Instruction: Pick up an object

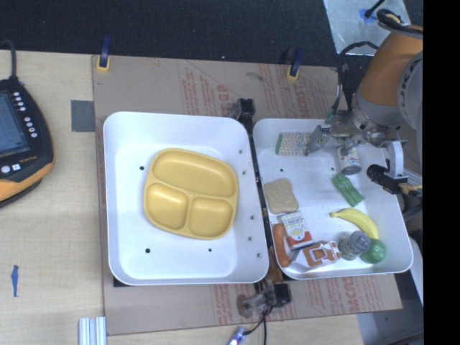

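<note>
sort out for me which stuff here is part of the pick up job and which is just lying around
Part of the job:
gripper
right bin, holding banana, bread slice, green block, carrot, small can

Just lying about:
left bin with yellow divided plate
teach pendant
bench clamps

You are looking at a KUKA iiwa arm whose body is smooth, rounded grey casing, with a broad orange band wrapped around it just above the wrist. Below that band you see a lighter silver-grey wrist section, more angular and metallic than the casing. From it extends the gripper, built of thin, dull-metal parts with a bare machined look. A dark cable loops off the upper side of the arm, and a black fitting projects near its lower edge.
</note>
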Action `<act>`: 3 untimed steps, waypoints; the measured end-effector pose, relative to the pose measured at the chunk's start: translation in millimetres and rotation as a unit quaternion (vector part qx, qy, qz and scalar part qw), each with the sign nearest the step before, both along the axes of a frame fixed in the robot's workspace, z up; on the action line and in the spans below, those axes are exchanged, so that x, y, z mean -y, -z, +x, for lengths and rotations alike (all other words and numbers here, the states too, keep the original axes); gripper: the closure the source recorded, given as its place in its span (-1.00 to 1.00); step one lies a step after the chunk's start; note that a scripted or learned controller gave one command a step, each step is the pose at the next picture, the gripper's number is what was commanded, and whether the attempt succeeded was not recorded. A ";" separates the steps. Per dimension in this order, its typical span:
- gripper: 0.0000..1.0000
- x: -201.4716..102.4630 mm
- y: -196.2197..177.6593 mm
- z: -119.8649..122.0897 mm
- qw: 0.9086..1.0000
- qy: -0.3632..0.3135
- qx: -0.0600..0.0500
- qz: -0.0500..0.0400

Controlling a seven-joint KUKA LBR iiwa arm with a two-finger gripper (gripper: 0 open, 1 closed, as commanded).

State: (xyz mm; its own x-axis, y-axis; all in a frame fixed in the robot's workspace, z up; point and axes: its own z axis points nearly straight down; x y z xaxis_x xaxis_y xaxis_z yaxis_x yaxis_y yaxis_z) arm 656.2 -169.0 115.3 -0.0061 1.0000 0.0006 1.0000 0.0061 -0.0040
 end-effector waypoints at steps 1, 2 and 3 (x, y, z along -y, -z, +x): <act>-1.00 9.4 -69.9 0.5 1.000 0.002 0.001 0.000; -1.00 43.2 -69.5 -9.4 1.000 0.002 0.001 0.000; -1.00 42.3 -43.3 -28.8 1.000 0.001 0.000 -0.001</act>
State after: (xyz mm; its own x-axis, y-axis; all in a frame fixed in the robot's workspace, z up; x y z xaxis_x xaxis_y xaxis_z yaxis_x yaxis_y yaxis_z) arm 627.4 -211.3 158.6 -0.0047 1.0000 -0.0009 1.0000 0.0047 -0.0041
